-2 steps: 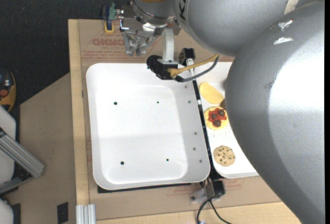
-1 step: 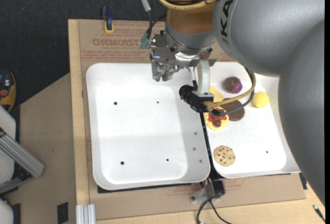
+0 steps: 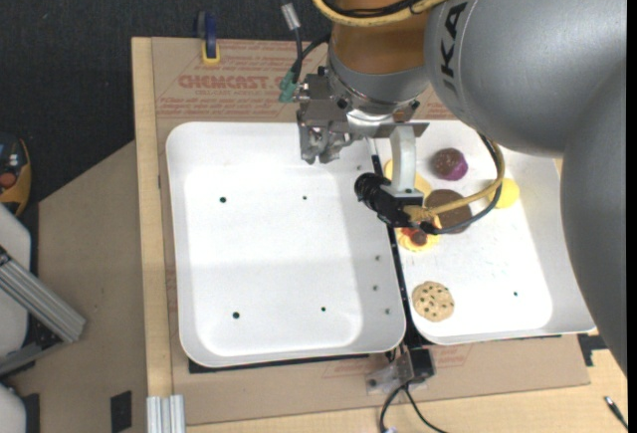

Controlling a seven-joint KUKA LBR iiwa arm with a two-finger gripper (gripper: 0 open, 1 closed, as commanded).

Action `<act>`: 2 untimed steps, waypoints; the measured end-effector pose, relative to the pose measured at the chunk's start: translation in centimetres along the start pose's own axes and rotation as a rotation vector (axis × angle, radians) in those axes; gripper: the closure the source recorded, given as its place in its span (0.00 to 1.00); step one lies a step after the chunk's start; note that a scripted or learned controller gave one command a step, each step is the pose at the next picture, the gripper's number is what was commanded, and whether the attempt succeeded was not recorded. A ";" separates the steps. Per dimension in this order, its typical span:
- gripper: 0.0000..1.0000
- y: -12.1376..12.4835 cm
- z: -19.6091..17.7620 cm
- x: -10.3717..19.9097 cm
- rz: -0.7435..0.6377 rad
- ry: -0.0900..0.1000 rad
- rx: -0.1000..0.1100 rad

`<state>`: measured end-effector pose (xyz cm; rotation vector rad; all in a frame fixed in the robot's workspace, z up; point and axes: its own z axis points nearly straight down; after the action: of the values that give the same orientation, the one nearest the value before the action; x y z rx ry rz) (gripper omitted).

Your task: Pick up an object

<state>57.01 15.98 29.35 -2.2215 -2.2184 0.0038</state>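
The gripper (image 3: pixel 318 150) hung over the far right corner of the left-hand bin (image 3: pixel 259 322), as the camera saw it, close to that bin's back rim. From above, the view did not show how far it was open, nor whether it had hold of anything. The grey arm (image 3: pixel 537 53) reached in over the right-hand bin (image 3: pixel 498 292) and covered much of that bin's far side.

All the loose things lay in the right-hand bin, across the rims where the two bins met, and none was under the gripper. The purple ball (image 3: pixel 449 163) sat to the gripper's right at about the same depth, well apart from it. A brown piece (image 3: pixel 448 205) lay just nearer the camera than the ball, with a yellow piece (image 3: pixel 509 192) showing farther right still, partly behind the cable. A small orange-red piece (image 3: pixel 413 239) lay close to the bin's inner rim, to the right of the gripper and nearer the camera. The cookie (image 3: pixel 433 301) lay flat by itself, farthest from the gripper, toward the near edge of the right-hand bin.

Both bins rested on a cardboard sheet (image 3: pixel 239 73), and a blue clamp (image 3: pixel 209 35) stood at its far edge, to the gripper's left.
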 end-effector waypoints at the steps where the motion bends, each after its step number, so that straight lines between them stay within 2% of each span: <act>1: 1.00 5.1 5.9 2.3 -0.004 0.000 -0.005; 2: 1.00 8.3 3.5 6.8 -0.006 0.003 -0.009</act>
<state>65.28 22.75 25.86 -2.2173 -2.2284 -0.0092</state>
